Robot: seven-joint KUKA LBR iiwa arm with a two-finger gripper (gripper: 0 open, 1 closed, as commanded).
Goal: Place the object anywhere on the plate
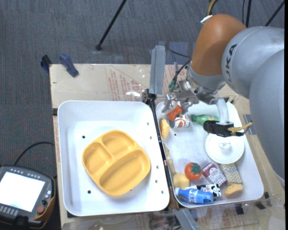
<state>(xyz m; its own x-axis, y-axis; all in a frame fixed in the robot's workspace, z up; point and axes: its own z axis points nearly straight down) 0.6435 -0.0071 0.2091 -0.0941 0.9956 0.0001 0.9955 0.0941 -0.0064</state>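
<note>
Left bin: yellow plate. Right bin: gripper above orange-white can.

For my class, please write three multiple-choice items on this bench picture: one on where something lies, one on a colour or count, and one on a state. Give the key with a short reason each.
1. Where does the tomato lie?
A. On the yellow plate
B. In the right bin
C. On the floor

2. How many compartments does the yellow plate have?
A. Three
B. Five
C. One

3. What is the state of the yellow plate?
A. Stacked with toy food
B. Flipped upside down
C. Bare, nothing on it

Key:
1 B, the tomato sits in the right bin among the other items, near the blue bottle.
2 A, two small sections and one large one show.
3 C, all its sections show plain yellow, and the gripper is over the right bin, above the can.
</note>
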